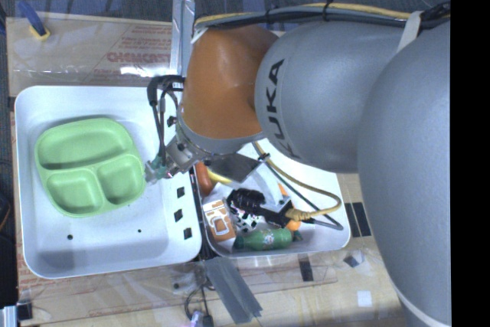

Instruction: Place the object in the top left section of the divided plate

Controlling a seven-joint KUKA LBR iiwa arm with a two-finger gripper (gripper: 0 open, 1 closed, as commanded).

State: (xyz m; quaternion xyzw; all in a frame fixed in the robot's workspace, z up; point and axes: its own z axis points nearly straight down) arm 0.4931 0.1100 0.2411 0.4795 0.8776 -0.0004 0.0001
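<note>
Nearest, the right bin (325, 241) holds a jumble of small objects (256, 222), any of which may be the task's thing. Farther left, the end effector (162, 166) hovers beside the green divided plate (88, 165); I cannot tell its state, so an empty release could fail.

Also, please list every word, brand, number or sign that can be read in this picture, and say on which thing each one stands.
"KUKA": dark letters on the grey robot arm, running down its shell.
Red printing on the clear plastic sheet behind the bins: mirrored and blurred, not readable.
Orange and white small box in the right white bin: has a printed face, too small to read.
Green bottle label: too small to read.
</note>
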